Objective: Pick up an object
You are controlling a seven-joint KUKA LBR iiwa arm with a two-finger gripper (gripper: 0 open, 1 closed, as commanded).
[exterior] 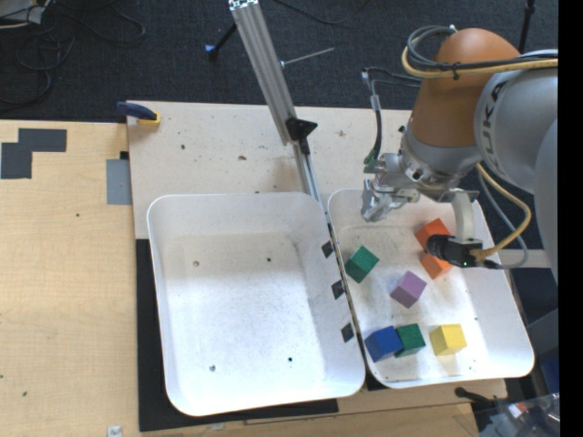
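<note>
The blue cube [383, 342] touches the green cube [411, 338], with the yellow cube [447, 339] just beside: a descent here could jam or nudge neighbours. The purple cube [408, 289] and the second green cube [362, 263] stand apart with open room around them (better targets). The orange blocks [434, 247] sit near the right bin [510, 335] wall. The pincer [374, 209] hovers over the far rim, holding nothing; finger spread cannot be told.

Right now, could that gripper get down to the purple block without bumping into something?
Probably yes. The purple block lies by itself on the right bin's floor, apart from the green block and the orange blocks, open from above. The gripper hangs over the bin's far end.
</note>
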